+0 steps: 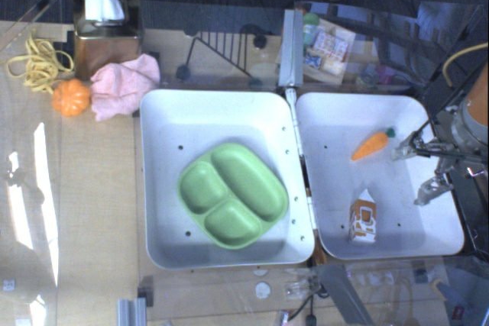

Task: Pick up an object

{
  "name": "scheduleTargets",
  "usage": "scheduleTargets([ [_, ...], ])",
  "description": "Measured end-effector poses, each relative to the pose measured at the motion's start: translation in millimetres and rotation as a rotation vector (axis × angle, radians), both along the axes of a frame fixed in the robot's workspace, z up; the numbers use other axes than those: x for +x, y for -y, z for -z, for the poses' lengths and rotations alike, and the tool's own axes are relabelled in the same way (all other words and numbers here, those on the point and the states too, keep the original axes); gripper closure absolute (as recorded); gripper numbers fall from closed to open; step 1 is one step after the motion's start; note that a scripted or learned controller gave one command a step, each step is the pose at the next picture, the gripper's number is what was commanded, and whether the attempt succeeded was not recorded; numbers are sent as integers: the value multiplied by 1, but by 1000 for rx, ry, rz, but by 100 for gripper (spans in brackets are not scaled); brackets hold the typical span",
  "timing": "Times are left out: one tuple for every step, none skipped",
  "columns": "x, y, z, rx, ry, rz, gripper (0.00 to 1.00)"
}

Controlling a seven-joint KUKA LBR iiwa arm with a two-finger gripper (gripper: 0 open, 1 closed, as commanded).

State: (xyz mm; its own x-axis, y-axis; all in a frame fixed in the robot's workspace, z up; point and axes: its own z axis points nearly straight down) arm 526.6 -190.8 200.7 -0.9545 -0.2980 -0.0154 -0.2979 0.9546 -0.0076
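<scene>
Over the right bin point(328, 114) now, jaws point(419, 173) spread apart and gripping nothing, parked near the bin's far right wall. Just beside the upper finger point(405, 150), a toy carrot point(371, 146), lying slantwise with its green top pointing at the arm. Further toward the front, well apart from the carrot, a small brown-and-white carton point(364, 219), seemingly on its side. Across in the left bin point(157, 164), a green divided plate point(233, 195), flat and broad.

Looks like a reach for the carrot, nearest target by far. Risks aplenty, though. Could nudge that slanted, tapering body away instead of trapping it. Could pinch too near the thin green end and let it slip out on the lift. Could come down off-centre, close to the wall, and scrape the bin's side. The carton, low and flat, may offer little to squeeze.

On the tabletop beyond the bins, a pink cloth point(124, 86), a small orange pumpkin point(71, 97), a coil of yellow cord point(37, 62), a tissue box point(105, 30).
</scene>
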Motion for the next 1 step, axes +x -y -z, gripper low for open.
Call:
scheduleTargets([
  [-23, -76, 108, 3, -13, -81, 0],
])
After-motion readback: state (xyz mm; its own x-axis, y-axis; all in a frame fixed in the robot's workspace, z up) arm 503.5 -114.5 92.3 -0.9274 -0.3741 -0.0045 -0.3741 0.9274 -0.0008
